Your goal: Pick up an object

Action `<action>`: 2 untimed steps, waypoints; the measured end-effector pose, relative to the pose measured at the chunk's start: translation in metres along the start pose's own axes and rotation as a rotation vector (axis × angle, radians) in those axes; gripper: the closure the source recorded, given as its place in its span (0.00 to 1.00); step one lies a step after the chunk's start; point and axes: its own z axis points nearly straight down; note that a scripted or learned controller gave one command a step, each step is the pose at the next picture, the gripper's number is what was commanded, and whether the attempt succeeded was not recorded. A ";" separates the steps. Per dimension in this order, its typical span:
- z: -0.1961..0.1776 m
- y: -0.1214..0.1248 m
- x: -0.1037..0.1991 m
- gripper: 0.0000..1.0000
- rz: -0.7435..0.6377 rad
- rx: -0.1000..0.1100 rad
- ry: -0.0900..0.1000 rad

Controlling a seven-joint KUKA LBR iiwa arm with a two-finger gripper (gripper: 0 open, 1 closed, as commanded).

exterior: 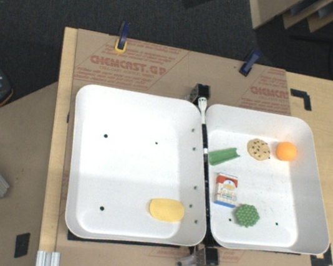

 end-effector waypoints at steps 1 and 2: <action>0.000 0.000 0.000 1.00 0.000 0.000 0.000; 0.000 0.000 0.000 1.00 0.000 0.000 0.000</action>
